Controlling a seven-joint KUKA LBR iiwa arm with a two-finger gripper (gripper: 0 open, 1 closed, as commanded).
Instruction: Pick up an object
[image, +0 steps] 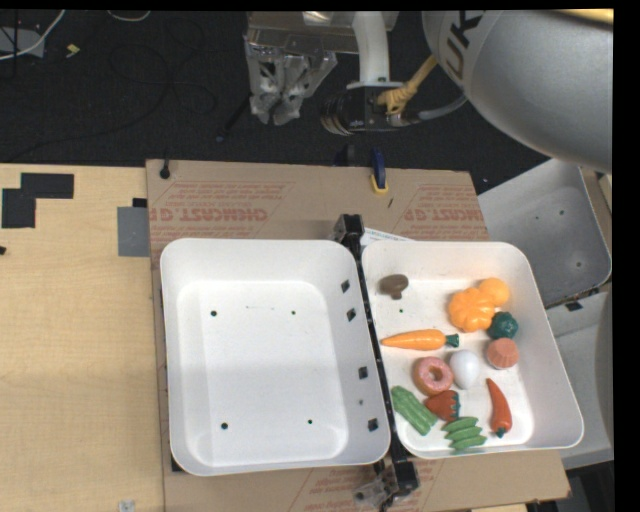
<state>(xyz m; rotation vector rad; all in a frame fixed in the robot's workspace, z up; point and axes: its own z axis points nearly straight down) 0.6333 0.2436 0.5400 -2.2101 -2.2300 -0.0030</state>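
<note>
Overhead, the camera view puts the gripper (288, 85) at twelve o'clock, high above the bench and well apart from both bins; whether it is released or clenched I cannot tell. Toy food crowds the right bin (545, 310): a carrot (415, 340) near its centre, an orange pepper (477, 304) toward two o'clock, a white egg (465, 368) and a pink donut (433, 375) just beside each other. Probably light, stiff plastic, smooth and slippery; the carrot looks best taken across its thicker middle. The left bin (260, 350) offers a flat white floor. Cardboard (250, 205) underlies both.
</note>
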